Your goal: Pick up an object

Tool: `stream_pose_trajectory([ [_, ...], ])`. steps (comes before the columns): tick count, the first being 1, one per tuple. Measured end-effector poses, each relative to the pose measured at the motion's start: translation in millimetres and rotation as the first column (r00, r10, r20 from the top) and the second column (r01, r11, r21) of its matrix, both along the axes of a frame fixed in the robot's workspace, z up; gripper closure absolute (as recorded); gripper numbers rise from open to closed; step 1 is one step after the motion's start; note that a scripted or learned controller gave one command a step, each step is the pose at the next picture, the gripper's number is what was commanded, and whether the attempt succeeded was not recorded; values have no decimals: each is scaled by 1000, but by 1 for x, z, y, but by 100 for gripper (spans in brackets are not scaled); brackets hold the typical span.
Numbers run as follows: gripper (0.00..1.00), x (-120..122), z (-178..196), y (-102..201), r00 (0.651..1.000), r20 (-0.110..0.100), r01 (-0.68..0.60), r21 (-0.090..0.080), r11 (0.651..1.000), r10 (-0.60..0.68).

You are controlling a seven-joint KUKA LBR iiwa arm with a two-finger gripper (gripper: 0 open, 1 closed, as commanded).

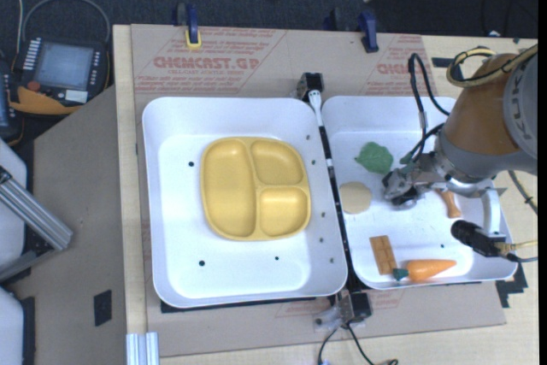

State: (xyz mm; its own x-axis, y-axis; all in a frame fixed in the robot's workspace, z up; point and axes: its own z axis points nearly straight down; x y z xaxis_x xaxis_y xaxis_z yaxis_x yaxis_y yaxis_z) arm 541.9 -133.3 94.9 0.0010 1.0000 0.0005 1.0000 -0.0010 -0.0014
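Green lump (374,156) beside jaws (400,191)

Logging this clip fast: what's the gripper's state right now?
Gripper: cannot be told; it is low in the right bin between the green object and the cream disc.

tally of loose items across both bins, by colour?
Yellow: 1, divided plate, left bin
Green: 1, leafy piece, right bin
Beige: 1, round piece
Brown: 1, flat bar
Orange: 2, carrot, small piece by the gripper
Total: 6
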Motion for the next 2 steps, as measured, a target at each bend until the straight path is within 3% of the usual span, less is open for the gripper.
stream_pose_trajectory([
  [2, 100, 14, 97, 3, 1000, 8, -3, -3, 1000, 3],
])
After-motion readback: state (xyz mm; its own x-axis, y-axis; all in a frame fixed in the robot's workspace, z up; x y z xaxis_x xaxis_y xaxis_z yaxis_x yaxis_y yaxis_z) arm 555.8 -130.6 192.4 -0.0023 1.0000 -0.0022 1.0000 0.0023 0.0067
